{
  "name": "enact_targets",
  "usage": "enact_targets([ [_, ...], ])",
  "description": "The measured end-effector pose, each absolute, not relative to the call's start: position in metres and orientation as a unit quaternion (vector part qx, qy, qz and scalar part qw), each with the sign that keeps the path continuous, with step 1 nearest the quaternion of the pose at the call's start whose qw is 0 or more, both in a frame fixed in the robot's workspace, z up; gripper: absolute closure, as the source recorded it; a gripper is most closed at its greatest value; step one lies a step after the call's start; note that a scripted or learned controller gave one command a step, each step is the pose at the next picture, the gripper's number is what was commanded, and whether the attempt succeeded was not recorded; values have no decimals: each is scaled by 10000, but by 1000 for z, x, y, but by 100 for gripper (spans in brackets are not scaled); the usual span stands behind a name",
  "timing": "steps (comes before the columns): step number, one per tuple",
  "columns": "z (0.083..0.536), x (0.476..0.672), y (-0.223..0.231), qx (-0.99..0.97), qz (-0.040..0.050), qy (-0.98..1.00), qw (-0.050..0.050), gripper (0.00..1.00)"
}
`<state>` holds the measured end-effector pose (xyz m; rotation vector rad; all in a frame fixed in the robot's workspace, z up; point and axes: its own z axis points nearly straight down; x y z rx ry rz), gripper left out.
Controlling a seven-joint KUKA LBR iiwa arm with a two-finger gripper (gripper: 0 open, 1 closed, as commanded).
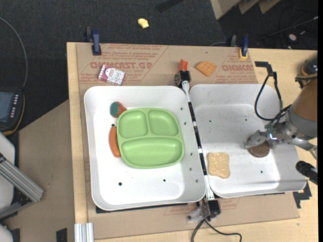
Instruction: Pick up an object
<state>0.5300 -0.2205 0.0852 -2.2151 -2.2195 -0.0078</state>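
My gripper (pixel 259 144) is low in the right bin (pixel 227 102), right over a small round brown cookie-like piece (pixel 260 150). Its grey fingers cover the top of that piece, and whether they grip it cannot be made out. A pale tan slice of toy bread (pixel 219 165) lies near the right bin's front left corner. In the left bin (pixel 101 180) sits a green divided plate (pixel 150 137), with an orange toy carrot (pixel 114 141) along its left edge and a small teal-and-red toy (pixel 117 109) at its upper left.
On the cardboard behind the bins lie a waffle-like cracker (pixel 205 68), a pink-and-white packet (pixel 111 74) and an orange-tipped clamp (pixel 182 70). A black cable (pixel 262 97) loops over the right bin's back right. The arm (pixel 305 110) fills the right edge.
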Motion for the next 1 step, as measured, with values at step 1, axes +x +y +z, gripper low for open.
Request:
enact_targets([
  [1,95,531,-219,-7055,-26,-7087,11,100],
])
